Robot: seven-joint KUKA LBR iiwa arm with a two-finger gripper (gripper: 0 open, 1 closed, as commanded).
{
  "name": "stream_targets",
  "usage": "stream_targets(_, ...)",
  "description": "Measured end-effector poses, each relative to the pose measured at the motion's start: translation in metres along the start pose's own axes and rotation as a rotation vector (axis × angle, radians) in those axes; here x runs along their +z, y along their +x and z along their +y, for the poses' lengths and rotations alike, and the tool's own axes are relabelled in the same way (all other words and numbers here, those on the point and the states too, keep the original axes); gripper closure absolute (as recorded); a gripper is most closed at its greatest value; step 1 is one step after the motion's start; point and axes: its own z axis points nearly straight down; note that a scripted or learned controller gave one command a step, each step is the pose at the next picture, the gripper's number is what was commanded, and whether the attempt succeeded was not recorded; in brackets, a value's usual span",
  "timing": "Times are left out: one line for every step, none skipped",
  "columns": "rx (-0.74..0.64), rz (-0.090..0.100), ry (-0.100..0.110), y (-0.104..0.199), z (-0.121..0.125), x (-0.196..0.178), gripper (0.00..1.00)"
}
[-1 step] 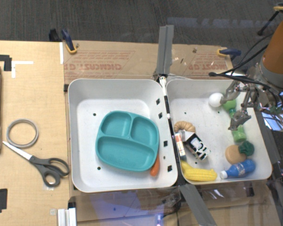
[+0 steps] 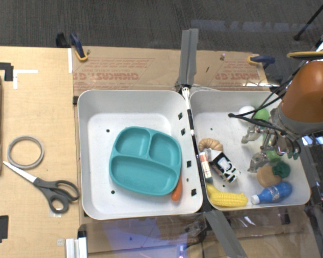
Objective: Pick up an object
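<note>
My gripper [image 2: 255, 150] hangs over the right half of the right bin [image 2: 234, 103], below the orange wrist band. Its two metal fingers [image 2: 251, 137] stand apart, open, with nothing between them. Just below it lie a brown round thing [image 2: 267, 176] and a dark green thing [image 2: 282, 170]. A blue bottle [image 2: 271, 193] and a yellow corn cob [image 2: 226, 199] rest along the bin's front wall. Left of the gripper are a black-and-white box [image 2: 224, 167], a bread-like croissant [image 2: 210, 143] and a red-and-white tube [image 2: 205, 165]. A light green ball [image 2: 262, 113] sits behind the gripper.
The left bin [image 2: 91, 144] holds a teal divided plate [image 2: 145, 161] with an orange carrot [image 2: 177, 189] at its front right corner. On the bench to the left lie scissors [image 2: 43, 186] and a roll of tape [image 2: 25, 151]. A grey bar [image 2: 188, 58] runs behind the bins.
</note>
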Motion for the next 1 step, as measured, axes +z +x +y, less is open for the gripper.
stream_targets(-0.016,0.0,0.0,0.0267,-0.0189,0.0045,0.0)
